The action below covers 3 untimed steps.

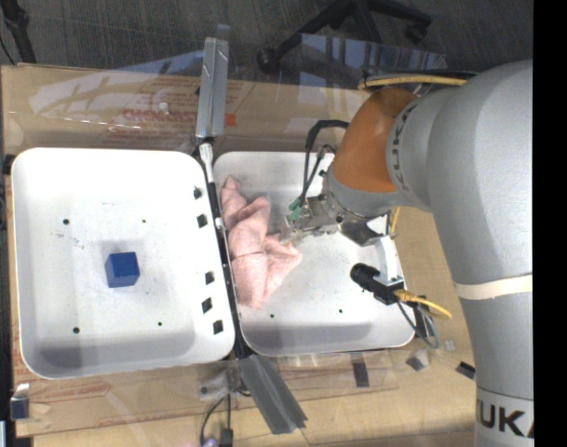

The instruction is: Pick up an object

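Note:
A crumpled pink cloth [253, 242] lies along the left side of the right bin [330, 319], against the divider. My gripper [296, 226] is low in that bin, at the cloth's right edge, where a fold of the cloth reaches up to its tip. The wrist above hides how the fingers stand. A small blue cube [122, 268] sits alone in the left bin [97, 343], far from the gripper.
The grey arm with its orange band [371, 152] covers the right bin's upper right part. A black cable fitting with a yellow lead [381, 287] hangs over the bin's right side. A metal divider bar [211, 91] runs between the bins.

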Motion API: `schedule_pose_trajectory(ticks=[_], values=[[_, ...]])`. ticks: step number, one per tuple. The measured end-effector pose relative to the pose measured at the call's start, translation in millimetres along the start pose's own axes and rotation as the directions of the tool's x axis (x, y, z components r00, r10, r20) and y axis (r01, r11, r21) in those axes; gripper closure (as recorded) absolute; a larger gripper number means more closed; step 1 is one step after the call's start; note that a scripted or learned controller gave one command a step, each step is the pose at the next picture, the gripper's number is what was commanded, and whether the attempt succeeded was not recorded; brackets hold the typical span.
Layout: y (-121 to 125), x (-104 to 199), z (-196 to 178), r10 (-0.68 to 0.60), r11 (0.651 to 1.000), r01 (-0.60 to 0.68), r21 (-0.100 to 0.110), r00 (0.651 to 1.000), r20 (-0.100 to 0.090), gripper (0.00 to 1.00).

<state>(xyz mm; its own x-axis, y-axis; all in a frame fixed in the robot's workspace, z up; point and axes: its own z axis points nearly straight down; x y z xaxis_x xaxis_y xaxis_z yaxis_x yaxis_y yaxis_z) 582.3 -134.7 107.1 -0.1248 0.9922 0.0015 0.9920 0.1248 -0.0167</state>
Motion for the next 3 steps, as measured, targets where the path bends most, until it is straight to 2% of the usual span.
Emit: schedule_pose_trajectory(ticks=[1, 2, 3], values=[[35, 26, -117, -0.066, 0.998, 0.066, -0.014, 0.998, 0.002, 1.00], [35, 27, -124, -0.073, 0.997, 0.073, -0.009, 0.997, 0.001, 1.00], [76, 16, -96, -0.094, 0.996, 0.094, -0.011, 0.996, 0.002, 1.00]])
